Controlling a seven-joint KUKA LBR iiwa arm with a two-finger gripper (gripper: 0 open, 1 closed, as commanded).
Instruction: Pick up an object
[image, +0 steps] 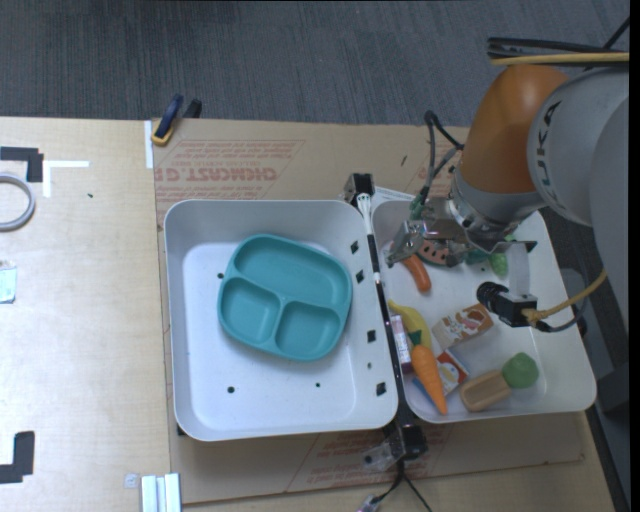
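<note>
My gripper (412, 243) is low in the back left part of the right bin (560, 400), under the grey arm with its orange band. Just in front of it lies a small red-orange pepper (419, 276); whether they touch is unclear. Further forward in that bin lie a yellow banana (409, 316), an orange carrot (428, 376), a snack packet (466, 325), a tan bread piece (485, 392) and a green round fruit (520, 370). A green item (498, 262) peeks out beside the wrist.
The left bin (190, 400) holds a teal divided plate (285, 298). A black cable (540, 312) loops from the wrist over the right bin. A blue and yellow clip (168, 120) lies on the bench behind the bins.
</note>
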